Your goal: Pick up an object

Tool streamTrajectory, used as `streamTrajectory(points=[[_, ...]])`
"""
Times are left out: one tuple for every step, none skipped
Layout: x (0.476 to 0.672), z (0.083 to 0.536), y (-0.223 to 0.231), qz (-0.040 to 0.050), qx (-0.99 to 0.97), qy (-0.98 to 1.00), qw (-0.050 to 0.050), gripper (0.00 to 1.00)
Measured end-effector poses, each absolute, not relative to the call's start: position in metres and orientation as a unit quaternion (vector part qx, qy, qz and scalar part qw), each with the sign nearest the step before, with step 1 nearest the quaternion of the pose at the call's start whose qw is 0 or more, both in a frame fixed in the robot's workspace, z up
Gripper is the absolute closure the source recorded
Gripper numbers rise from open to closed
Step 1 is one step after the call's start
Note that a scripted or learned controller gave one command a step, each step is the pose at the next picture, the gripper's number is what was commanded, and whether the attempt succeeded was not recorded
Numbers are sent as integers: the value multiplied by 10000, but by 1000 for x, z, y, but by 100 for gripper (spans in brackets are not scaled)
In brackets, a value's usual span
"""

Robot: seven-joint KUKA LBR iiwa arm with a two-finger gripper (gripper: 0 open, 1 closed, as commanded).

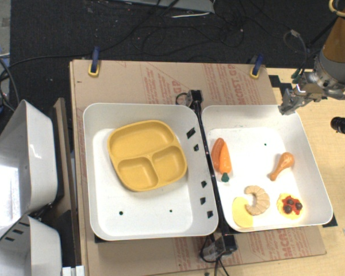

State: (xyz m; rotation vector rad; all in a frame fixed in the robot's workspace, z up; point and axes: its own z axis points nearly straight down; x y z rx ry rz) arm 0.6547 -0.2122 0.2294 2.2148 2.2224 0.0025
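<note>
Nearest, we note a shrimp (257, 199) and small tart (290, 205) in the right bin (310, 154); beyond, a carrot (221, 154) and drumstick (282, 165). Farther right, the end effector (289, 104) hovers over the bin's far corner; grip state we cannot tell.

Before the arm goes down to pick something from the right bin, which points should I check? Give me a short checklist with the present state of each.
1. Tool above the right bin's far rim, away from the food: ok.
2. Tool carries nothing: cannot tell.
3. Carrot lies apart from the other items: ok.
4. Drumstick has free space around it: ok.
5. Croissant is free: not ok, it overlaps the yellow slice.
6. Yellow plate stays in the left bin: ok.
</note>
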Motion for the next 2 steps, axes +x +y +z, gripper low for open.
streamTrajectory(points=[[631,238,-157,4,7046,7096,-5,100],[605,228,-110,-6,7048,7094,-17,100]])
